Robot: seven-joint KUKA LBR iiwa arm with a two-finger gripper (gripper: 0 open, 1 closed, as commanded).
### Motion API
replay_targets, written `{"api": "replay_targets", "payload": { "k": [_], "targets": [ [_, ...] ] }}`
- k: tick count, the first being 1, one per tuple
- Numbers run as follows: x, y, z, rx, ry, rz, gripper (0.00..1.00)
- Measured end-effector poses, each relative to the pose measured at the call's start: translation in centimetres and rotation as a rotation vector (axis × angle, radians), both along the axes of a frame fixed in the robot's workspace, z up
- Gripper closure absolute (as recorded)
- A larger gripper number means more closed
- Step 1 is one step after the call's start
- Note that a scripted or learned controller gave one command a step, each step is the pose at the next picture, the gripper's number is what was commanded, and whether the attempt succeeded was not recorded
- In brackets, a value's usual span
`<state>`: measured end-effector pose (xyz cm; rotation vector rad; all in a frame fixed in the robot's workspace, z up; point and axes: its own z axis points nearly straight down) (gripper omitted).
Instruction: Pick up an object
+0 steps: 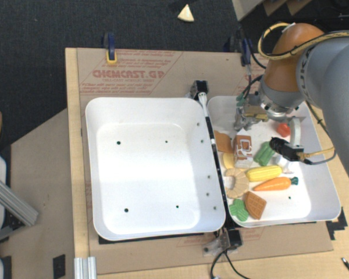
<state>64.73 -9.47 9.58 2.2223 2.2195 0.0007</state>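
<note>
Currently: arm [314, 63] low over the right bin [320, 205], pick not yet confirmed.
You cannot tell the state of the gripper [244, 121]; it sits above the heap crowded against the divider, where corn [264, 172], carrot [273, 184] and cracker [255, 204] lie touching.

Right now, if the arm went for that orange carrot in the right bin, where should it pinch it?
Probably across the middle of the carrot, coming straight down from above. It lies flat and lengthwise, thick enough there for two fingers to close on its long sides. The yellow corn sits close along one side, so that finger has little room; the side toward the bin's open floor is freer.
</note>
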Motion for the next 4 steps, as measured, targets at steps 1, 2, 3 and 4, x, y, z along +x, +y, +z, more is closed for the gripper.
{"api": "replay_targets", "payload": {
  "k": [1,2,3,4],
  "targets": [
    [-6.5,-4.2,-1.0,-0.001,0.002,-0.004,1.00],
    [-4.0,-2.6,4.9,-0.001,-0.006,0.004,1.00],
    [-4.5,-4.0,-1.5,0.001,0.007,0.000,1.00],
    [-6.0,-1.3,3.5,0.002,0.000,0.003,1.00]
  ]
}}
